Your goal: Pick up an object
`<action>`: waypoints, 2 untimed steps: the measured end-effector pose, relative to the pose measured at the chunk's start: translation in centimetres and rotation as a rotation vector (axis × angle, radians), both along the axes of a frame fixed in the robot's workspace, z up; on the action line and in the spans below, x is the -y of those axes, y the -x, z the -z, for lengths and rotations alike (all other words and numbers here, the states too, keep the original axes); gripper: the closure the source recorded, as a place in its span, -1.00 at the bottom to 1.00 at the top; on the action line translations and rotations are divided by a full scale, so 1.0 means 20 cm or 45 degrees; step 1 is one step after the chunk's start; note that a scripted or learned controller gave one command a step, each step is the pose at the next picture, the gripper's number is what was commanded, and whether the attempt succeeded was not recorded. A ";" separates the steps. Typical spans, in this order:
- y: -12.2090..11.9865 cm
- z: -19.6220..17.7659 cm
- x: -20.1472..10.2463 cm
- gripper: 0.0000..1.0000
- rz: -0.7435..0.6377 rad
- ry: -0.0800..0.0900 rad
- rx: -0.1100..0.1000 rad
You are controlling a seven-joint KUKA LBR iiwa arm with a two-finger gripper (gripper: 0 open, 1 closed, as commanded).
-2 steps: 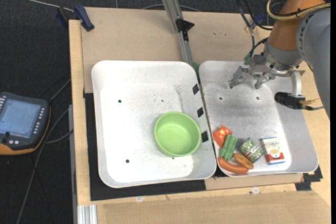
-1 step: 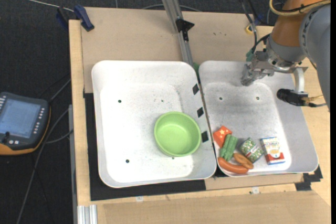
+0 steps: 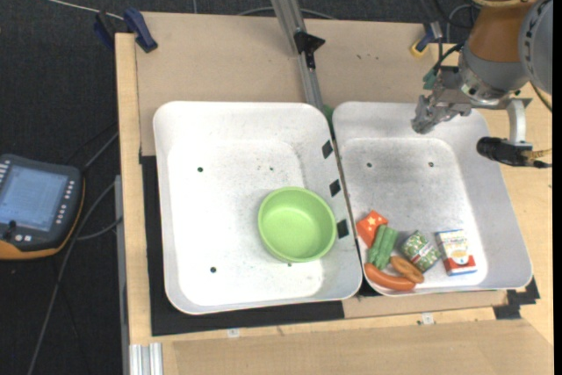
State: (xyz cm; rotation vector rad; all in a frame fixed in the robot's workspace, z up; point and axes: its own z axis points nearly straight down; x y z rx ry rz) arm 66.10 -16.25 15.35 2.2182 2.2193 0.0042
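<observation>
My gripper (image 3: 428, 120) hangs over the far rim of the right bin (image 3: 492, 189), touching none of the objects; I cannot tell its state. Clustered at that bin's near edge are five small things: a red-orange block (image 3: 371, 224), a green pepper-like piece (image 3: 382, 246), an orange sausage shape (image 3: 391, 277), a green crinkly packet (image 3: 421, 250) and a small printed carton (image 3: 456, 252). One smooth green plastic bowl (image 3: 297, 224) sits in the left bin (image 3: 202, 206).

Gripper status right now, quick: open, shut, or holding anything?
Gripper: cannot be told; it hangs over the far edge of the right bin, apart from the objects at the bin's near edge.
</observation>
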 end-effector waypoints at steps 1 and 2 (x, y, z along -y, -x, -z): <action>0.00 -0.22 0.03 1.00 0.000 0.000 0.000; -0.01 -0.49 0.03 1.00 0.000 0.000 0.002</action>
